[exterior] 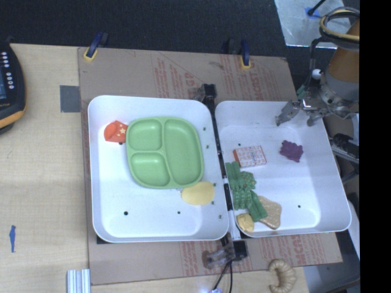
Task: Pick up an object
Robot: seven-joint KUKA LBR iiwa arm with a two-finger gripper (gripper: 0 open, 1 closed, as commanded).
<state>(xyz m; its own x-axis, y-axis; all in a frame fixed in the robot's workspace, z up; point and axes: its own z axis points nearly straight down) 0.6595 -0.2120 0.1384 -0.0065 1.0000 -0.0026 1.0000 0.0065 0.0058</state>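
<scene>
My gripper (299,117) hangs over the far right corner of the right bin (317,194), open, with nothing between its fingers. A purple lumpy object (291,151) lies in that bin just in front of the gripper and apart from it. Further left in the same bin lie a pink patterned card (249,157), a green knobbly toy (243,188), a tan flat piece (269,213) and a small yellow piece (245,223).
The left bin (110,212) holds a green divided plate (165,151), a red object (115,131) at its far left and a yellow piece (198,193) in front of the plate. A black controller (9,90) lies at the bench's left edge.
</scene>
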